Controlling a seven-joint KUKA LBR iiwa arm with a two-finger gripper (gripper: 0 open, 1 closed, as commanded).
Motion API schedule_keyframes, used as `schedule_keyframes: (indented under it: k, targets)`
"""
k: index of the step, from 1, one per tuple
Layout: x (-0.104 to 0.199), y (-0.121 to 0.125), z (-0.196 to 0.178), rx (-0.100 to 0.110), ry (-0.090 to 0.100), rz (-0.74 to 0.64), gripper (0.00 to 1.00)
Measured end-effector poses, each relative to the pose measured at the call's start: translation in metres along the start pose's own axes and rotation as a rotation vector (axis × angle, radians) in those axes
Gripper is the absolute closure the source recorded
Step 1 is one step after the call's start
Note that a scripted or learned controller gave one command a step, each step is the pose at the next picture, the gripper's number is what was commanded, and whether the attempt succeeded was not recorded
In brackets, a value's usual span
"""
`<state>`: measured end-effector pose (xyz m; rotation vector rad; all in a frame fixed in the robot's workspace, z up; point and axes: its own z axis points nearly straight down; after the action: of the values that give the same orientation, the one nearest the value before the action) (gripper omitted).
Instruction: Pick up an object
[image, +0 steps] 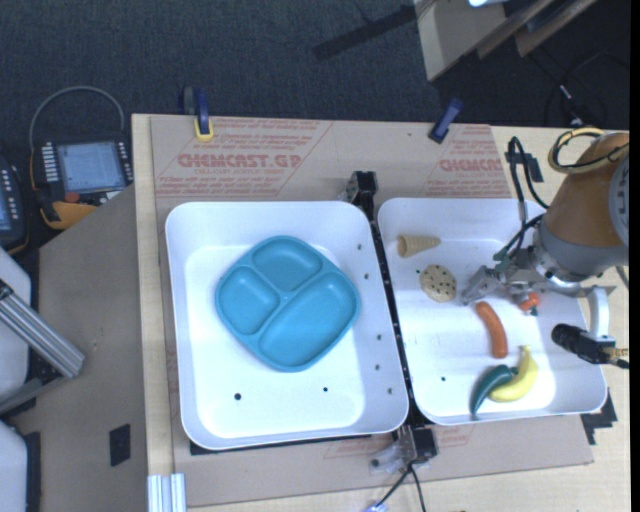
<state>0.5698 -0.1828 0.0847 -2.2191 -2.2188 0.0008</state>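
In the right bin (440, 375), my gripper (500, 291) hangs low, just above the upper end of an orange-red sausage (492, 328). Its fingers are spread open and nothing is held between them. A speckled cookie (437, 282) lies just left of the gripper. An ice-cream cone (417, 243) lies on its side further back. A yellow banana (519, 379) and a green pepper (487, 387) rest together near the bin's front edge.
The left bin (200, 390) holds a blue divided plate (287, 301). A black divider with clamps runs between the two bins. The arm's grey body and orange band (590, 205) lean over the right bin's right side, with cables behind.
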Motion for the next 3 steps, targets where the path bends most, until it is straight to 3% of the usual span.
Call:
schedule_keyframes:
  k: [1,3]
  targets:
    - [0.0,0.001,-0.011,-0.003,-0.001,0.0,1.0]
    - [-0.013,0.001,-0.113,-0.01,-0.005,-0.001,1.0]
